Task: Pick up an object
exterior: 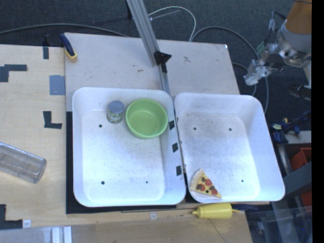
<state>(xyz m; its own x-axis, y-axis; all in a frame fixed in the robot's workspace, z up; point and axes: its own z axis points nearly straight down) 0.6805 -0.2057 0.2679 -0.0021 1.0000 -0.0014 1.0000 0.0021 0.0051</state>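
A green bowl sits at the back of the left bin, with a small grey-lidded jar just to its left. A pizza-slice toy lies at the front left corner of the right bin. My gripper hangs at the upper right, outside the bins and beyond the right bin's back right corner, well away from every object. Nothing shows between its fingers.
A yellow mustard bottle lies on the bench edge in front of the right bin. A clear plastic container lies at the far left. A metal pole slants down to the bins' back edge. Cables run behind.
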